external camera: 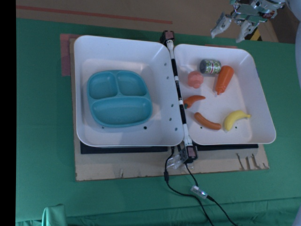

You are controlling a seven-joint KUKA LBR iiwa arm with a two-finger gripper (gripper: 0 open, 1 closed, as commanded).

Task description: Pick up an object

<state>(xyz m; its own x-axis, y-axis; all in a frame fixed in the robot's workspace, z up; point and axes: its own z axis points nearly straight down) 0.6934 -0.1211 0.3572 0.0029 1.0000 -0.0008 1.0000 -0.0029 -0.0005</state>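
You have a green cloth (42, 126) over the bench, with a sheet of cardboard (122, 166) on it under two white bins set side by side. The left bin (117, 48) holds a teal plate (119, 99) with three compartments, lying flat a little left of the bin's middle. The right bin (258, 121) holds all the loose things you could pick. A bottle (224, 79), orange-red, lies tilted near the far middle, its narrow end pointing toward the near side. Just to its left and touching or nearly touching it, a can (209, 66) lies on its side. A banana (235, 119) lies at the near right, well apart from the bottle. A sausage (207, 121) lies just left of the banana, not touching it. A pink lump (195, 78) sits left of the bottle, below the can. A small chili (194, 100), orange-red, lies near the divider between the bins. A black cable (188, 187) runs from the near end of the divider toward you. The gripper (233, 28) hangs above the far edge of the right bin, beyond the can, with its claw spread apart and nothing between the fingers.
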